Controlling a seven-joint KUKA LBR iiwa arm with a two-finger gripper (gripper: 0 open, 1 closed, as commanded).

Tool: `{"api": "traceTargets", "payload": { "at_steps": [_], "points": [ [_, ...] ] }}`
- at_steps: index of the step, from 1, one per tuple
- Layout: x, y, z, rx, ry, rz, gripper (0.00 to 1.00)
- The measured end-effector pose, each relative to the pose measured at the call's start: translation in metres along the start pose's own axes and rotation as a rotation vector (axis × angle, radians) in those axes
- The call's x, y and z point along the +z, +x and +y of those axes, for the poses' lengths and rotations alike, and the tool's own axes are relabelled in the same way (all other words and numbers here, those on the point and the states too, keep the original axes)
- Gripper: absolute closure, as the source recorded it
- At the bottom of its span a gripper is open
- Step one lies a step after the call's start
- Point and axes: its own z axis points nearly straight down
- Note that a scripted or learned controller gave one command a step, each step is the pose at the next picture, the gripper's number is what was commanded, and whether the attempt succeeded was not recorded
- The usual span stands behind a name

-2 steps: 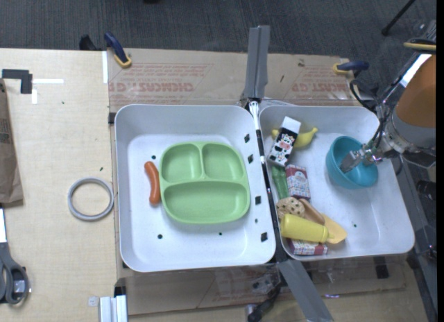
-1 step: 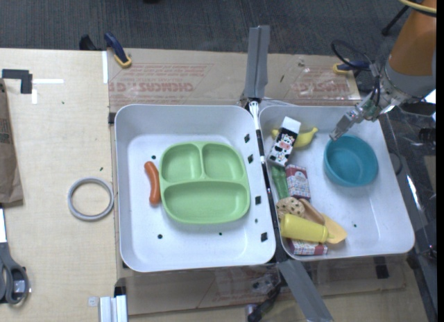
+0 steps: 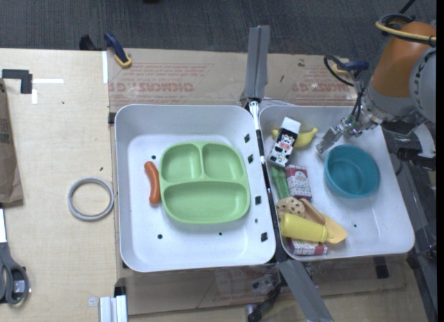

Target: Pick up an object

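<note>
My gripper (image 3: pixel 331 139) hangs in the right bin (image 3: pixel 392 234), at the upper left rim of the blue bowl (image 3: pixel 352 170) and just right of a banana (image 3: pixel 306 135). Nothing shows in its grasp. A cow-print milk carton (image 3: pixel 283 146) lies beside the banana. Below them sit a red box (image 3: pixel 300 180), a green stick-like item (image 3: pixel 279 183), a cookie (image 3: pixel 290 207), a yellow bottle (image 3: pixel 303 227) and a tan scoop (image 3: pixel 329 223). In the left bin (image 3: pixel 132 244), a green divided plate (image 3: pixel 205 182) lies with an orange sausage (image 3: pixel 152 182) at its left.
A grey metal post (image 3: pixel 257 60) stands behind the seam between the bins. On the bench at the left lie a tape ring (image 3: pixel 91 198), scissors (image 3: pixel 10 282) and a brown paper bag (image 3: pixel 8 154). A blue clamp (image 3: pixel 118 48) sits at the back.
</note>
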Motion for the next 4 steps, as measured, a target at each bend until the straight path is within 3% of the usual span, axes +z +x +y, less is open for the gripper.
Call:
{"api": "traceTargets", "payload": {
  "at_steps": [1,2,3,4],
  "points": [
    [0.0007,0.0244,-0.0136,0.218,0.002,0.002,0.00],
    [0.0004,0.0230,-0.0147,0.285,0.001,0.001,0.00],
    [-0.0066,0.0223,-0.0144,0.284,0.002,0.001,1.00],
    [-0.0064,0.0224,-0.0145,0.284,0.002,0.001,0.00]
  ]
}}
